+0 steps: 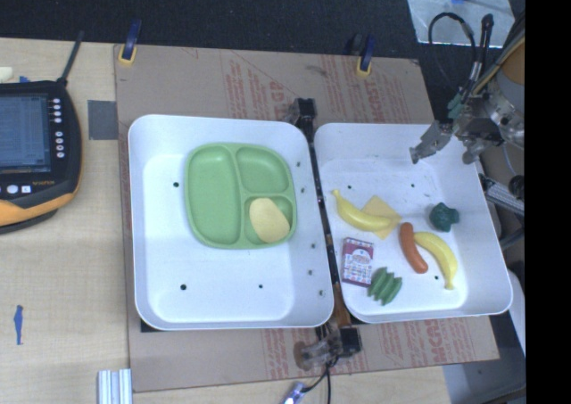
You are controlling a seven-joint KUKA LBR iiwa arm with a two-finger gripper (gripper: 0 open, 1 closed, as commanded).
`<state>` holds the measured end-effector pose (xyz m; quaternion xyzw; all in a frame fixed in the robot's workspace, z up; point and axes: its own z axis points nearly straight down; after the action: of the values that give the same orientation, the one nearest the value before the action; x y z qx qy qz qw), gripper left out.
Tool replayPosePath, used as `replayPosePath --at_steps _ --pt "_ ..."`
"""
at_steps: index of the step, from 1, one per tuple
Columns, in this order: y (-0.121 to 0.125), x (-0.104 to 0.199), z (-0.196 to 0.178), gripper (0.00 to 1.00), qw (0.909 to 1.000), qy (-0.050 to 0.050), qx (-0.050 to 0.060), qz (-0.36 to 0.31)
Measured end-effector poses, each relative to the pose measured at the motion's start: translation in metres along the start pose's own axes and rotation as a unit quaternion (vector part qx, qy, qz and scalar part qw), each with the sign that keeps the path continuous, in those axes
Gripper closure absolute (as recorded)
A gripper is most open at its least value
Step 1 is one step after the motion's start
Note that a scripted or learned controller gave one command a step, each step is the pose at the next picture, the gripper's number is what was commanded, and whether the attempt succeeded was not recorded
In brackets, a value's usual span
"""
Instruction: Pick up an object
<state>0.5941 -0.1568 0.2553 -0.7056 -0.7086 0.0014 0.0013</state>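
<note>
Left bin (pixel 161 295), well left of end effector (pixel 444 145): green divided plate (pixel 223 197) bearing yellow piece (pixel 268 219). Right bin (pixel 482 304) beneath it: two bananas (pixel 361 214), sausage (pixel 413 248), red card (pixel 358 262), green items. End effector spread wide, holding nothing.

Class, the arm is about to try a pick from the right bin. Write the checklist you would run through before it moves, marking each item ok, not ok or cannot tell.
1. Gripper is free of any object: ok, its fingers are spread with nothing between them.
2. Gripper sits over the right bin: ok, above its upper right part.
3. An isolated target exists: ok, the green broccoli piece lies apart from the rest.
4. The two bananas are easy picks: not ok, the left banana touches a yellow wedge and the right banana lies against the sausage.
5. Red card can be gripped: cannot tell, it lies flat.
</note>
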Motion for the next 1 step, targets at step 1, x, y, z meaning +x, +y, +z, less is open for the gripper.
replayPosePath --at_steps 1 --pt "-0.0488 -0.0209 0.1476 0.00 1.0000 0.000 -0.001 0.000"
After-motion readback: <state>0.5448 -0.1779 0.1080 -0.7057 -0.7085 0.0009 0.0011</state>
